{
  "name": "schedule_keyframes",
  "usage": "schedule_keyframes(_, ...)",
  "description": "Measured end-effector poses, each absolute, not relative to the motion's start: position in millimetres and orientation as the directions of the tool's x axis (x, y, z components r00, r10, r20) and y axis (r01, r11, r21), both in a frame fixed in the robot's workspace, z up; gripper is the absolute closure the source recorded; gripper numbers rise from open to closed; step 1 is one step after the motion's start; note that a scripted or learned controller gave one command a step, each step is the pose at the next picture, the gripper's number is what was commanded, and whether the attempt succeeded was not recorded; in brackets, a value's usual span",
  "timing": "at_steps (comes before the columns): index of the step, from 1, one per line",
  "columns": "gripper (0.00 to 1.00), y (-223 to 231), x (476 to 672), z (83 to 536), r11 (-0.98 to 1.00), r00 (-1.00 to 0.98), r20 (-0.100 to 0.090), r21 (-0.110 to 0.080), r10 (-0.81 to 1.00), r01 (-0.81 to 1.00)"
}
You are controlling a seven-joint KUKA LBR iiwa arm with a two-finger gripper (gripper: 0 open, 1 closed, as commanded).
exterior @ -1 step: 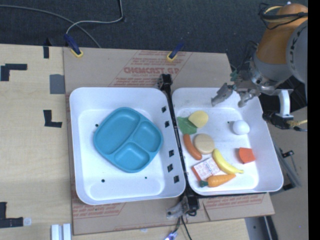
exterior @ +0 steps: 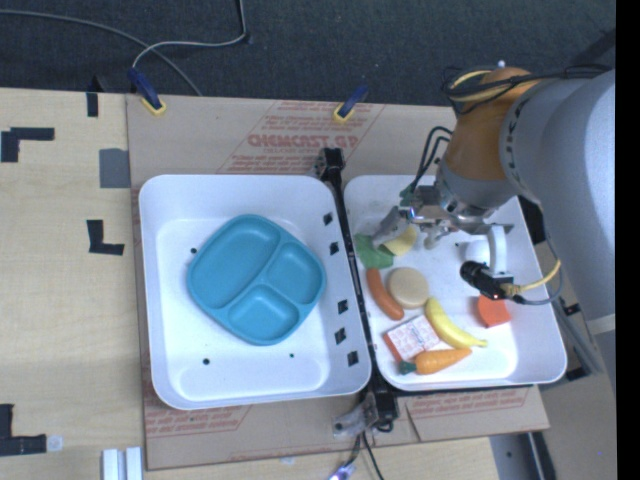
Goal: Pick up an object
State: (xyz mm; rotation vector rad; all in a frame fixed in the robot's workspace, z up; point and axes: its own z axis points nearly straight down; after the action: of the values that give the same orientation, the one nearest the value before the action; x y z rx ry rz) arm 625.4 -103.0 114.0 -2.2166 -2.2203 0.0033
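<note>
My gripper hangs low over the upper left part of the right bin, its two fingers spread apart. Just below and between them lie a small yellow piece and a green piece; neither is pinched. Further down the bin lie a round beige biscuit, an orange-red sausage, a banana, a red and white packet, a carrot and an orange block.
The left bin holds a blue divided plate. A black divider rail runs between the bins. The grey arm with its orange band covers the right bin's upper right corner. A black fitting with a cable sits near the orange block.
</note>
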Motion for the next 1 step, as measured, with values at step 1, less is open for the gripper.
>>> schedule_keyframes(1, 0.0, -102.5, 585.4, 89.8, 0.001, -0.001, 0.001, -0.003, 1.0, 1.0)
